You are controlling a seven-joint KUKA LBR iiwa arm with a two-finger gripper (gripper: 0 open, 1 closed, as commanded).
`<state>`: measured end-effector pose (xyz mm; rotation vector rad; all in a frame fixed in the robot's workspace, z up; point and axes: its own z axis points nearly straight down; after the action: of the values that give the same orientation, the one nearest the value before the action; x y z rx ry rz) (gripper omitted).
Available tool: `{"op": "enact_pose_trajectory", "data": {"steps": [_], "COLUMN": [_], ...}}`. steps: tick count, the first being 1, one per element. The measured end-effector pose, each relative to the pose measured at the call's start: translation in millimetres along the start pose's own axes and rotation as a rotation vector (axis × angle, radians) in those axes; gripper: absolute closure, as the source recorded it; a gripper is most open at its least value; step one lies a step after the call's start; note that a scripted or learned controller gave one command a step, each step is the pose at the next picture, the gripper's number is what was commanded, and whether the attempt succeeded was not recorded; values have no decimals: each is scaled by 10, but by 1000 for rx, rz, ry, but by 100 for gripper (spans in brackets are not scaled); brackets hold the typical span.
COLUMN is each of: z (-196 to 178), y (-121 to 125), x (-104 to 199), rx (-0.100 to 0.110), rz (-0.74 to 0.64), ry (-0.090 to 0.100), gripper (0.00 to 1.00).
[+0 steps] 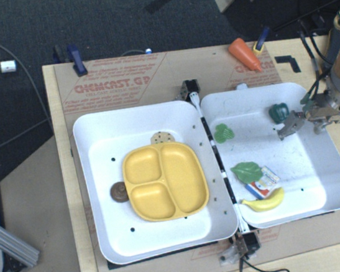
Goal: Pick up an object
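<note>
teal object (278,112) | small, rounded | right bin (330,160), far side

bench (118,83): brown sheet | two white bins (94,174) side by side | orange carrot (245,55) at far edge

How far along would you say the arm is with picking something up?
Nothing looks lifted yet. The gripper sits low in the right bin, just below the teal object. Whether it grips anything cannot be seen. The banana and green leaf lie untouched; grasping and lifting remain.
</note>
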<state>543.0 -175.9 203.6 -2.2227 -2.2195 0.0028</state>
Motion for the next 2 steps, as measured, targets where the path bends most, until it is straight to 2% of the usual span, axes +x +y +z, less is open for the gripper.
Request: {"op": "enact_pose_trajectory", "data": {"steps": [1,2], "z": [258,1207], "y": [1060,1240], "x": [-456,-387], "rx": [-2,9], "rz": [-2,-7], "ry": [-1,19], "gripper": [0,0]}}
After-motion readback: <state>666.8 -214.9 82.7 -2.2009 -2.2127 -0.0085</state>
